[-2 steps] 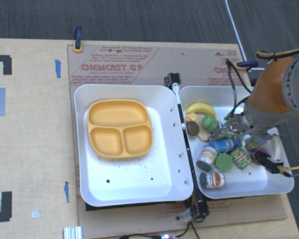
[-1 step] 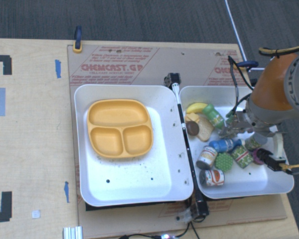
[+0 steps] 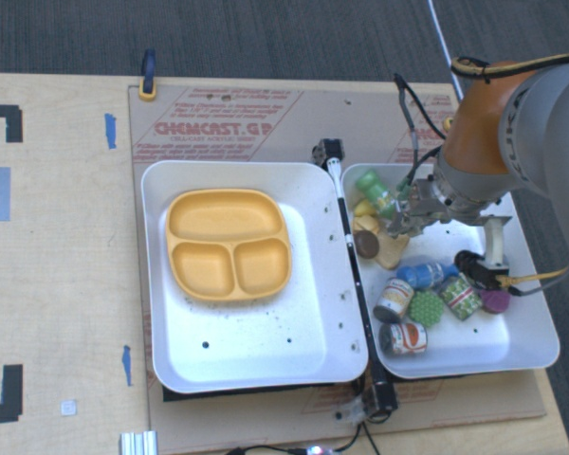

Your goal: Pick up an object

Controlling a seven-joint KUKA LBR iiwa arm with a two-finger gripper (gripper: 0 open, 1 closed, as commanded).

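I see the hand low in the right bin; its opening I cannot tell; green bottle just left of it.

I see a yellow divided plate lying in the left bin, toward its far end, and a blue-handled clamp at the far-left corner of the brown board under the bins

Robotics lab bench — taped wooden bench, clamped board, two white bins, loose cables
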